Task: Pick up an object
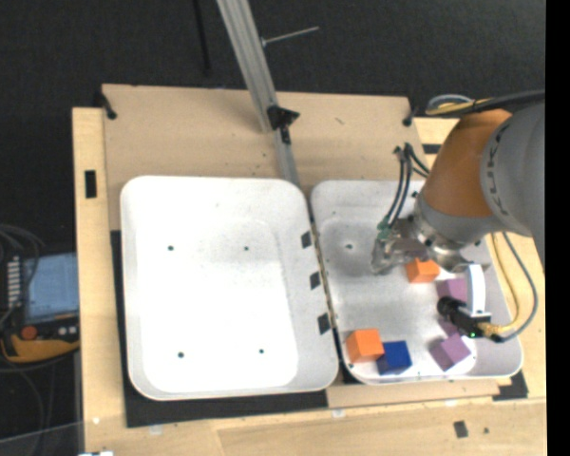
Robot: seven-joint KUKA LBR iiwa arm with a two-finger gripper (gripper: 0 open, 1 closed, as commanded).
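Jaws (391, 253) low over the right bin (347, 212), no object caught yet.

I am reaching in from the right, my tip hanging above the bare floor of that bin, and I cannot tell whether I am spread or pressed together, for the tip is small and dark from this height. Nothing shows between my fingers. An orange block (423, 272) lies just beside me, half under my wrist; another orange cube (365, 344) touches a blue cube (394, 357) near the front wall, with a purple block (449, 351) farther right. The left bin (209, 283) holds nothing I want. By my reckoning this is the approach step; next I must centre over one block, likely the nearest orange one, then descend and close.
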